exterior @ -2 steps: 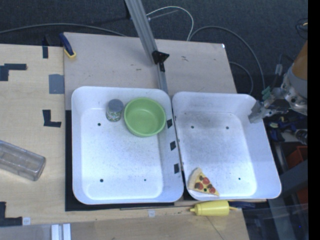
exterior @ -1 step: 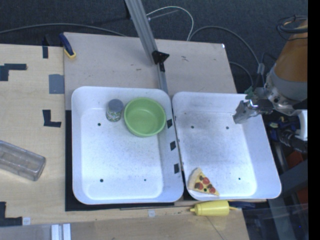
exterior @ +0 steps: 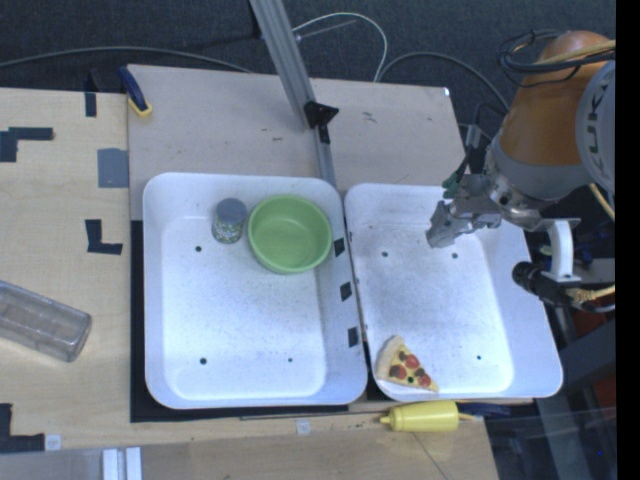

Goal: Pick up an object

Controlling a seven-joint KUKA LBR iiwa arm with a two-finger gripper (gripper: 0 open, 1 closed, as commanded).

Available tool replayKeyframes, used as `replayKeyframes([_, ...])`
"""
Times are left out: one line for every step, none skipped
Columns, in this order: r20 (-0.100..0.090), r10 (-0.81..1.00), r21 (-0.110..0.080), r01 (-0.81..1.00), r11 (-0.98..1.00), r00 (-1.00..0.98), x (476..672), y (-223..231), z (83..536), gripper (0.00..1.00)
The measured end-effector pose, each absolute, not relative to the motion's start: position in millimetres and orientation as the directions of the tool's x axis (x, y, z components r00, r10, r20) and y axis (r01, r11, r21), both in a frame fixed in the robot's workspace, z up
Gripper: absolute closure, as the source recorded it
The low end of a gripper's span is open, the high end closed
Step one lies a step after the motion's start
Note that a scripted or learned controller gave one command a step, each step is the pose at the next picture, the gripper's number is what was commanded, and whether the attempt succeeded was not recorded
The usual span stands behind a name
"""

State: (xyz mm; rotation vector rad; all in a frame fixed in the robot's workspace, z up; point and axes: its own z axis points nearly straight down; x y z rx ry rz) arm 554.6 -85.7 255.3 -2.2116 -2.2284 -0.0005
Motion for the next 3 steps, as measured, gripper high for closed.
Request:
replayKeyframes([0.001, 1.000, -0.004, 1.000, 0.006, -0.006, 545.7, -35, 238, 1.00])
replayKeyframes([0.002, 1.000, -0.002, 1.000, 0.007, -0.007, 538.9, 15, 244, 1.00])
replayKeyframes([0.001, 1.000, -0.002, 1.000, 0.007, -0.007, 537.5, 63, 244, 1.00])
